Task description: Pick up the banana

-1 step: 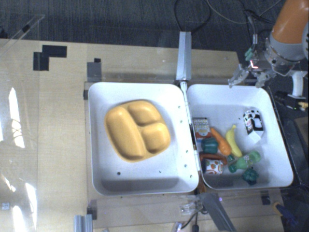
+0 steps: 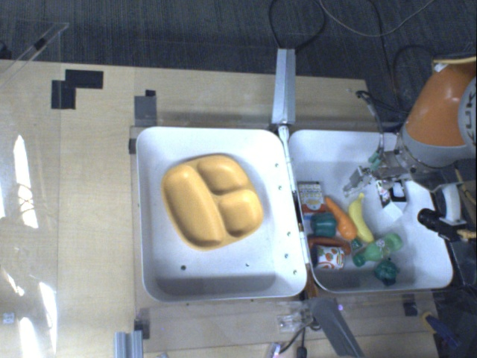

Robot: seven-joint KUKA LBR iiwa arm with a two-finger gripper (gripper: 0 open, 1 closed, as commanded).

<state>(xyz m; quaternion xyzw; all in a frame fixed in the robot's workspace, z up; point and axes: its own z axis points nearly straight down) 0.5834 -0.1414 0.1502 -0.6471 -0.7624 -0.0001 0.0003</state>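
Camera view: the arm (image 2: pixel 446 118) enters from the right, and its gripper (image 2: pixel 375 174) hangs over the right bin (image 2: pixel 440 271), just above the upper tip of one banana (image 2: pixel 361 217). Claw state cannot be told. The right bin also holds one carrot (image 2: pixel 340 216) and one can (image 2: pixel 329 257). The left bin (image 2: pixel 216 282) holds one yellow divided tray (image 2: pixel 212 200).

Glossy smooth plastic banana (image 2: pixel 361 218), matt white bins (image 2: pixel 149 200), pale wood-look bench (image 2: pixel 67 200), glossy yellow tray (image 2: pixel 212 200)

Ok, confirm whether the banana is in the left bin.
No, the banana lies in the right bin, beside the carrot.
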